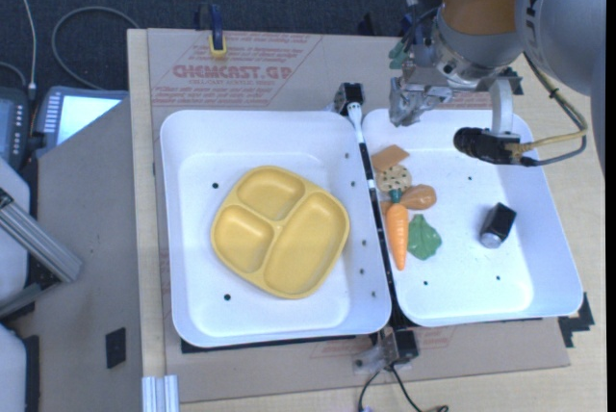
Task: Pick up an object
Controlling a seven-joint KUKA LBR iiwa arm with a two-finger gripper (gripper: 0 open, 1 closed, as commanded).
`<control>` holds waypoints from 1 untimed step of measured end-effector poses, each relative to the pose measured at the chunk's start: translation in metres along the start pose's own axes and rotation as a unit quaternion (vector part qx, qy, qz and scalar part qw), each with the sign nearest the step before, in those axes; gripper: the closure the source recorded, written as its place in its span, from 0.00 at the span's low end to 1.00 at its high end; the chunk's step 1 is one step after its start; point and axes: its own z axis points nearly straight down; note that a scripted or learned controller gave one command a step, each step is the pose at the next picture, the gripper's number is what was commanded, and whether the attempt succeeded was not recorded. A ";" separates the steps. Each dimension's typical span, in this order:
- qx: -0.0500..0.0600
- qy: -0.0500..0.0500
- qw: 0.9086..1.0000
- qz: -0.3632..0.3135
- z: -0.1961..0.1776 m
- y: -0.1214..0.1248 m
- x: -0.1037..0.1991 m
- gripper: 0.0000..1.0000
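Pincer [412, 108] over right bin's [539, 208] far-left corner, fingers together, holding nothing; carrot [397, 235] nr left wall.

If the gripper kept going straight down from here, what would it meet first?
Probably the bare white floor of the right bin near its far rim; the gripper hangs just beyond the tan wedge-shaped piece, though depth is unclear.

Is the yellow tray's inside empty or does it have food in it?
Empty. The yellow tray lies flat in the left bin, and all three compartments show bare yellow. The carrot lies in the right bin.
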 end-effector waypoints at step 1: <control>0.001 0.000 1.000 0.000 0.016 -0.021 0.050 1.00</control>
